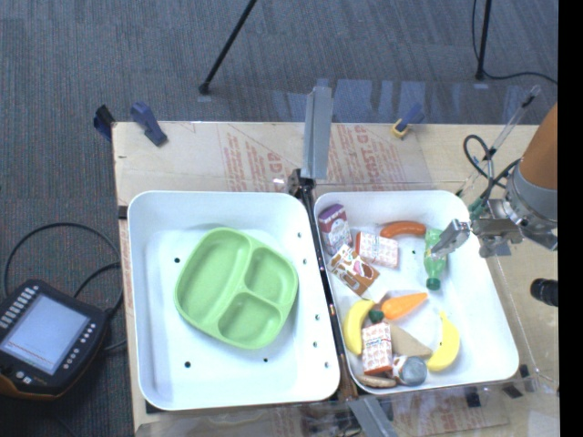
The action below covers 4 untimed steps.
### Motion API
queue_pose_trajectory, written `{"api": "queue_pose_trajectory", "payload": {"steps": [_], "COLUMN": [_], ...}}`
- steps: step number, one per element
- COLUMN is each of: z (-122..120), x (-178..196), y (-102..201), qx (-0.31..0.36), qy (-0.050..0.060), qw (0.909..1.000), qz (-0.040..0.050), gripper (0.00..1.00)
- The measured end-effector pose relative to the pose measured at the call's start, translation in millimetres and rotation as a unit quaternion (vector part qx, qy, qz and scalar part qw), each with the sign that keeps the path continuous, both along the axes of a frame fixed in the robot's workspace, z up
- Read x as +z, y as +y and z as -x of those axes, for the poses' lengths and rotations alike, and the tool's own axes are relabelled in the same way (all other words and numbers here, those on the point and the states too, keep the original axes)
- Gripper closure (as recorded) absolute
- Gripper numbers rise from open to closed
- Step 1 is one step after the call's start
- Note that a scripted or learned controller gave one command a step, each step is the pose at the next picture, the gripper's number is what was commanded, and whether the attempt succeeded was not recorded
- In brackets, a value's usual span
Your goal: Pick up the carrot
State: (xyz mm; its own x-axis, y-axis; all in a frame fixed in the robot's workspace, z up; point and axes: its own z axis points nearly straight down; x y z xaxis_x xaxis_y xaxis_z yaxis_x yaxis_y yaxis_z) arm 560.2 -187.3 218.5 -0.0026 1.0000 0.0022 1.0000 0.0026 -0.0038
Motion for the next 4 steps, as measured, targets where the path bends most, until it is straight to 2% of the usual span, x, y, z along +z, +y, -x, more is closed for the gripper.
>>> {"api": "queue_pose_trajectory", "payload": {"steps": [1, 2, 3, 4], "z": [3, 39, 85, 85], "x": [-70, -130, -132, -123], "y": [38, 65, 53, 52], "qx": [0.178, 0.258, 0.250, 0.247], "qy": [0.000, -0.002, -0.001, -0.001], "qw": [0.9840, 0.9660, 0.9682, 0.9690], "qz": [-0.0006, -0.0006, -0.0009, -0.0018], "gripper": [0.00, 0.00, 0.00, 1.00]}}
